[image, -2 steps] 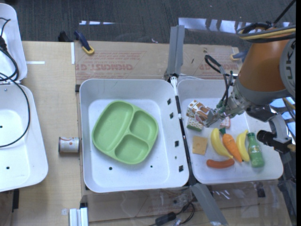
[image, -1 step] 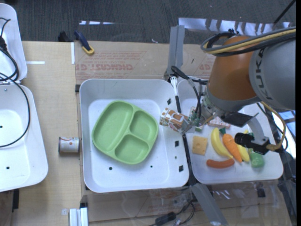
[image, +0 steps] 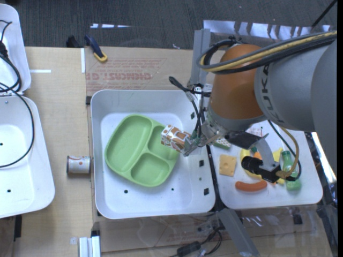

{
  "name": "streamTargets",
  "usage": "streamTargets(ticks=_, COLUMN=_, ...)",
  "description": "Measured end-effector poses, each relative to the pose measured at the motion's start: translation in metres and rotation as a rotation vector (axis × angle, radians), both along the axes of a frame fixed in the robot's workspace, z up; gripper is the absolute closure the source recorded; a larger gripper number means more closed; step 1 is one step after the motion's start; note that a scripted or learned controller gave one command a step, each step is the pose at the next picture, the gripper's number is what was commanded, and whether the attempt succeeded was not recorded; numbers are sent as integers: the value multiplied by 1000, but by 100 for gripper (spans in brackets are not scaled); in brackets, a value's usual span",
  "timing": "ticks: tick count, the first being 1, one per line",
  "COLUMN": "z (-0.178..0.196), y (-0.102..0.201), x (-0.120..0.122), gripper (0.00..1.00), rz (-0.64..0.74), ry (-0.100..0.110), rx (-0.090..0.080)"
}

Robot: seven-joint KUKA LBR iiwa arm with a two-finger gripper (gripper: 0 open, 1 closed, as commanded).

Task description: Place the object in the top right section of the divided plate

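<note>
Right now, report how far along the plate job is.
Done: the gripper has picked up the small carton and holds it between its fingers. In hand: the carton hangs over the right edge of the green divided plate, near its top right section. Left: lower it into that section and release it.

Two white bins, one divided plate

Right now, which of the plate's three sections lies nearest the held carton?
The small section at the green plate's right end. The carton in the end effector hangs over its rim; the others lie further left.
</note>
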State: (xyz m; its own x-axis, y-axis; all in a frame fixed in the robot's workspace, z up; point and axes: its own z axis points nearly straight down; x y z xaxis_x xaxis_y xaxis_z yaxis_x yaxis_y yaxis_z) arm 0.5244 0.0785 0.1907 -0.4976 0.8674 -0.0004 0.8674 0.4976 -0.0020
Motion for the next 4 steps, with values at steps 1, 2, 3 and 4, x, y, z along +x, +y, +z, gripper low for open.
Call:
streamTargets(ticks=1, z=41, y=65, x=19, gripper=100, rz=85, ry=0, rx=0)
streamTargets(ticks=2, z=49, y=64, x=19, gripper=100, rz=86, ry=1, rx=-3)
streamTargets(ticks=3, z=25, y=47, x=-14, gripper=100, rz=197, ry=3, rx=0)
streamTargets(ticks=4, z=-16, y=74, x=-47, gripper=100, rz=337, ry=2, rx=0)
